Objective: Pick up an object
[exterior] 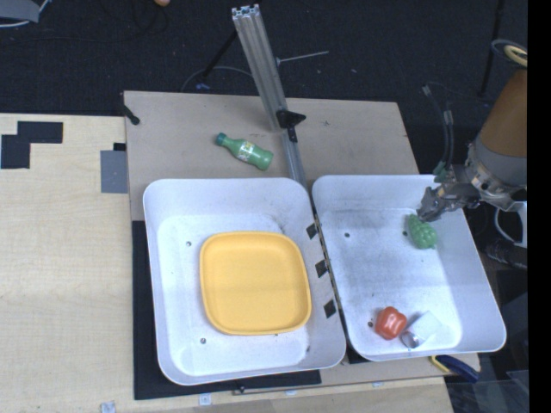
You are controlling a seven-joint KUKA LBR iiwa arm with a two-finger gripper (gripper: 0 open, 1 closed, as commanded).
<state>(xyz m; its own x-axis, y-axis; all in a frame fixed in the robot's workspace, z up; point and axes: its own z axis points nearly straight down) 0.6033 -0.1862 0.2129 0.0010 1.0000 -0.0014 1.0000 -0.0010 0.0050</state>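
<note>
Looking from the near edge of the bench first: a red pepper-like object (390, 322) sits in the near corner of the right bin (482, 308), w/ a small pale-and-grey item (414, 334) just beside it, too blurry to ID. The left bin (168, 231) holds a yellow plate (255, 281), lying flat, roughly centred.

Farther back in the right bin, near its far right wall, a green knobbly object (421, 231), maybe toy grapes or broccoli, can't say which. The gripper (431, 210) is right at it, fingertips down at the object's top edge, touching or v. nearly so. Whether the fingers are spread or pinched, I can't tell from here; the tips blur into the green. Nothing is visibly lifted, so I wouldn't call it held.

Step in hand, as I read it: the reach-and-grasp on the green object, i.e. the pick is at contact stage, not yet a lift. Next move prob. calls for closing squarely on the lumpy body, then raising straight up, clear of the bin wall close by on the right. The shape looks uneven, so a pinch at the edge could slip.

Beyond the bins, on the tan board (362, 136), a green bottle (244, 151) lies on its side w/ a pale label; no writing legible. A metal rail (267, 67) slants up behind it. No brands readable anywhere.
</note>
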